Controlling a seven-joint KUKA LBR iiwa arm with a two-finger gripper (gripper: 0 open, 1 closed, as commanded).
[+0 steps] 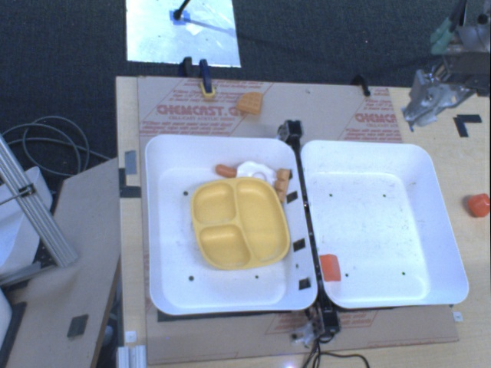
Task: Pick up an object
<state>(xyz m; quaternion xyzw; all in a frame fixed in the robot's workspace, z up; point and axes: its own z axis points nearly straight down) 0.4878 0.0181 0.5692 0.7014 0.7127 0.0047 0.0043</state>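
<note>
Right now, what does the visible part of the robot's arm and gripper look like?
At the camera view's upper right, the gripper looks like pale grey, shiny metal with angular, pointed ends. Above it sits a boxy grey-brown mounting section with a pale teal-green patch on its left side. The picture is too blurred for markings or cables.

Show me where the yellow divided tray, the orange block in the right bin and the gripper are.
yellow divided tray point(239, 223), camera view, middle where the dividers meet
orange block point(330, 267), camera view, top face
gripper point(424, 107), camera view, lower tip of the metal fingers

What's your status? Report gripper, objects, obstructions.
Gripper hanging beyond right bin's far corner, nothing held. Yellow tray and small items in left bin; orange block in right bin.
</note>
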